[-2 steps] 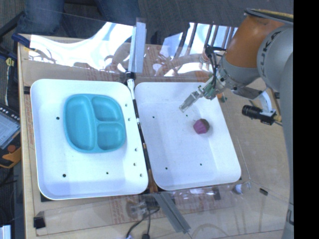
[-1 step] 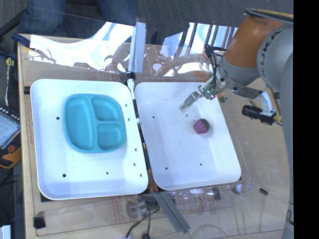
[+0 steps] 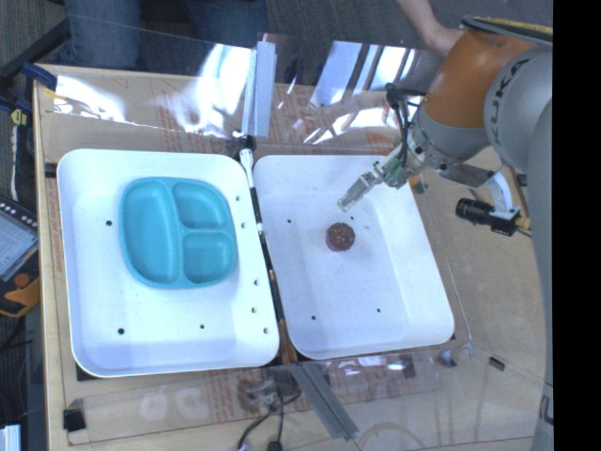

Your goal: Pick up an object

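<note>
Because the small brown ball (image 3: 340,237) looks light and likely to roll, pinch it across its middle; whether the gripper (image 3: 355,194) is released or clenched, I cannot tell.

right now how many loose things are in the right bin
1: a small dark round object lies near the middle of the right bin, just below the gripper.

You are looking at a brightly and evenly lit scene. Strong glare streaks across the clear panel (image 3: 282,83) along the top of the frame, washing out detail there. The two white bins (image 3: 94,327) look slightly overexposed, with soft faint shadows. The picture is mildly soft and grainy; the upper corners fall dark.
</note>
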Available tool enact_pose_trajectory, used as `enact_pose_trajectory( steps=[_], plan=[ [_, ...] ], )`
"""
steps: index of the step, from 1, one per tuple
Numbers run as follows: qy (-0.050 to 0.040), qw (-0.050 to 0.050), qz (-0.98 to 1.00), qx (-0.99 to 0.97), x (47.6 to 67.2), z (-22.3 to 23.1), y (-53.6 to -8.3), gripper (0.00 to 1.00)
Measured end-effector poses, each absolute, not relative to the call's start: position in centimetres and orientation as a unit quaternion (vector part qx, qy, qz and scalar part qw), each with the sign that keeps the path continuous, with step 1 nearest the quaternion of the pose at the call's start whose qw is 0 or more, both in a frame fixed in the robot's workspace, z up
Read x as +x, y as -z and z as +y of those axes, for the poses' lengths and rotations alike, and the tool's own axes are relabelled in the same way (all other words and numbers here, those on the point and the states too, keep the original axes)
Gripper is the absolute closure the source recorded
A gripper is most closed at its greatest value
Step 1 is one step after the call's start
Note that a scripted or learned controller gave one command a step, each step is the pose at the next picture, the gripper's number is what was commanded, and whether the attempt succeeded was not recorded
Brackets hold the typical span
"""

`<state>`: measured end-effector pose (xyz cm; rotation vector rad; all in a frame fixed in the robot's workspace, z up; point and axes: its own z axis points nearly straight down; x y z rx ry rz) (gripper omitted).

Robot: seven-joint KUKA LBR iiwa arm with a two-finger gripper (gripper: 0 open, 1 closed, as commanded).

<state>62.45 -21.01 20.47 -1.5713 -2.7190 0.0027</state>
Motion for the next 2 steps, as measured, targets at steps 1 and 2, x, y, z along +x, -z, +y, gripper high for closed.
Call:
enact_pose_trajectory(
  steps=[1,2],
  plan=[
    [-0.001,0.003,-0.875,-0.484,58.76,-20.88,-10.11,0.0],
    [-0.0014,0.003,-0.876,-0.483,58.81,-20.86,-11.04,1.0]
  ],
)
